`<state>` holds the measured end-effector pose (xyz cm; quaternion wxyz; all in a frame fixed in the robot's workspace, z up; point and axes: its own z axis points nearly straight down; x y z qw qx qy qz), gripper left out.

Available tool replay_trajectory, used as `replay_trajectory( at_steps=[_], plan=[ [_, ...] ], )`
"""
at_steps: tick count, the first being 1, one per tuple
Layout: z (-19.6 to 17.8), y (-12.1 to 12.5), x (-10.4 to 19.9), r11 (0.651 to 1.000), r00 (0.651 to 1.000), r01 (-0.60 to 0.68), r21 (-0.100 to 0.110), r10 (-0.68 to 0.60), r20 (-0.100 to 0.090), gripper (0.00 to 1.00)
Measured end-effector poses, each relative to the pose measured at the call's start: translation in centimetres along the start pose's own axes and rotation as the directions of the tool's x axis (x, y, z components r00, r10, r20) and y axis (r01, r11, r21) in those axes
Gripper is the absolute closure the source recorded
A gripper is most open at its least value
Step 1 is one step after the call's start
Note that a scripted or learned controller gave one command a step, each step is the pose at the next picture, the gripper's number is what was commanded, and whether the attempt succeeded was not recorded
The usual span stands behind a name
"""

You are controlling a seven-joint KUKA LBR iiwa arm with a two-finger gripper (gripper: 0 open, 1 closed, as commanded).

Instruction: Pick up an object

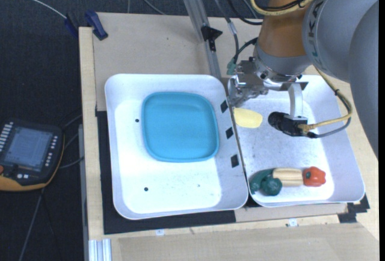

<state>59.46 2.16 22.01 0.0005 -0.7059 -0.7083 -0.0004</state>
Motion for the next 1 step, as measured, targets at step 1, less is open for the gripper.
replay_trajectory(
  at_steps=[1],
  plan=[
    [-1.46,1.00,4.42,1.000,1.000,0.000,-0.001,0.000,0.000,1.00]
  ],
)
